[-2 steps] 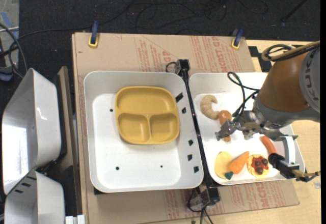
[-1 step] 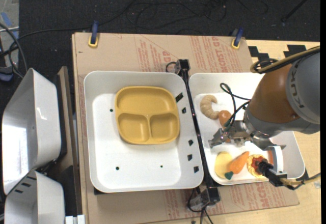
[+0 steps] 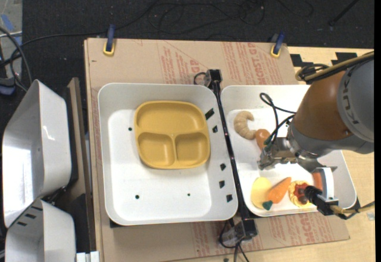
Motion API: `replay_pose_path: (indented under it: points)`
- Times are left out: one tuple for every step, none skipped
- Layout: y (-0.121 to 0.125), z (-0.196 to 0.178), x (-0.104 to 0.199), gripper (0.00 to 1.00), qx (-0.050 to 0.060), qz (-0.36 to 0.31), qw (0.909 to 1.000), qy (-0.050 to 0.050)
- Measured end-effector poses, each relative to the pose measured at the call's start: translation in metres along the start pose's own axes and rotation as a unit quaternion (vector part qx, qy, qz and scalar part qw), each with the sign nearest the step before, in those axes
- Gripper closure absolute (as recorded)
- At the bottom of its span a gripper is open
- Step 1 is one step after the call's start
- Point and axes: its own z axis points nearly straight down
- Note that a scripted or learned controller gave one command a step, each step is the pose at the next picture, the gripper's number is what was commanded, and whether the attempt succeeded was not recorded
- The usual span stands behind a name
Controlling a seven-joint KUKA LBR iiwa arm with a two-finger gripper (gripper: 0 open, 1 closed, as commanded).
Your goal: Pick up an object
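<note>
My gripper (image 3: pixel 269 158) hangs low over the middle of the right bin (image 3: pixel 286 93), at the end of the grey arm with its orange band (image 3: pixel 321 113). Just up and left of it lie a beige curved piece like a croissant (image 3: pixel 242 123) and a small orange lump (image 3: pixel 262 134). Below it, near the bin's front wall, an orange carrot (image 3: pixel 278 190) rests on a pale yellow round piece (image 3: pixel 259 190). Right of the carrot lies a yellow and red toy (image 3: pixel 299 193), and beside that a red and white object (image 3: pixel 319 180).
The left bin (image 3: pixel 113 153) holds a yellow three-compartment plate (image 3: pixel 172 134) toward its back. A black divider (image 3: pixel 226 147) with clips runs between the two bins. Cables cross the right bin near the gripper. White tubs (image 3: pixel 33 147) stand off the bench's left edge.
</note>
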Motion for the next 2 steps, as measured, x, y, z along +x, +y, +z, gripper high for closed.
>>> replay_pose_path:
  points:
    - [-0.003, -0.055, 0.010, 1.00, -0.002, -0.003, 1.0000, -0.001]
    - [0.001, -0.101, 0.018, 1.00, -0.003, -0.004, 1.0000, -0.001]
